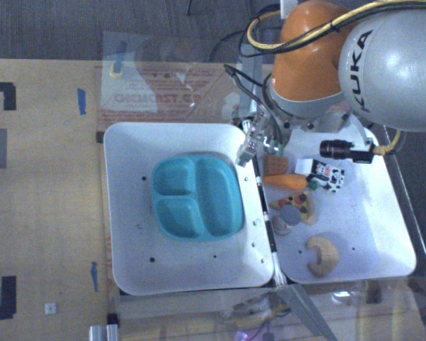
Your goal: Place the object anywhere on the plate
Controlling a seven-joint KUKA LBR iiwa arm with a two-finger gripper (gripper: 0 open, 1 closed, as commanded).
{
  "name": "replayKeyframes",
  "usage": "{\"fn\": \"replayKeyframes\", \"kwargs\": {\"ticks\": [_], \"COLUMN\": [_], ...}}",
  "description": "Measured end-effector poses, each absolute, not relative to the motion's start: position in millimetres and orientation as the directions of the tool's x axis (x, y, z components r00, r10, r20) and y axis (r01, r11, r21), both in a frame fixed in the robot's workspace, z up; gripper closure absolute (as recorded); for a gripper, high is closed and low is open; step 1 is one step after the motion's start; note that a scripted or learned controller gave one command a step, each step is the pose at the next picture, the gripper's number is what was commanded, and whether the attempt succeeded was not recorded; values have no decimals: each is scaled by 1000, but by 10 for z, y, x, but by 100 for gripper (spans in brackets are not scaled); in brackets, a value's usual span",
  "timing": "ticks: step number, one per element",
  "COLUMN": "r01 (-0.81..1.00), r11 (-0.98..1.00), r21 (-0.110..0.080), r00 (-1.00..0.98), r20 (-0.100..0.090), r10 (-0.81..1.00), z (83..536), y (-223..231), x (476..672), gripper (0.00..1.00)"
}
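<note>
A blue plate (197,197) with three compartments lies in the left bin (128,247), nothing on it. My gripper (249,148) hangs over the rim between the two bins, just off the plate's upper right corner. Right beside it in the right bin (383,240) sit a brown block (275,165) and an orange carrot (287,181). The wrist and the orange band above it hide the bin's back left corner.
The right bin also holds a black-and-white patterned piece (325,173), a flat speckled biscuit (298,204), a grey pebble (282,224) and a tan crescent (322,253). A black cylinder (344,150) juts from the arm. Clear plastic sheet lies behind the left bin.
</note>
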State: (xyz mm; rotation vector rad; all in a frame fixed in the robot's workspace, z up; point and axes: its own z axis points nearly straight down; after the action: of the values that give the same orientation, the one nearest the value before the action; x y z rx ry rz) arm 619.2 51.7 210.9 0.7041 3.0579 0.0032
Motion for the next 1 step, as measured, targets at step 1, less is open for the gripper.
{"fn": "replayKeyframes", "kwargs": {"ticks": [1], "r01": [374], "r11": [927], "r21": [3], "r00": [-927], "r20": [-3], "r10": [374], "z": [2756], "y": [748], "x": [5502], "gripper": [100]}}
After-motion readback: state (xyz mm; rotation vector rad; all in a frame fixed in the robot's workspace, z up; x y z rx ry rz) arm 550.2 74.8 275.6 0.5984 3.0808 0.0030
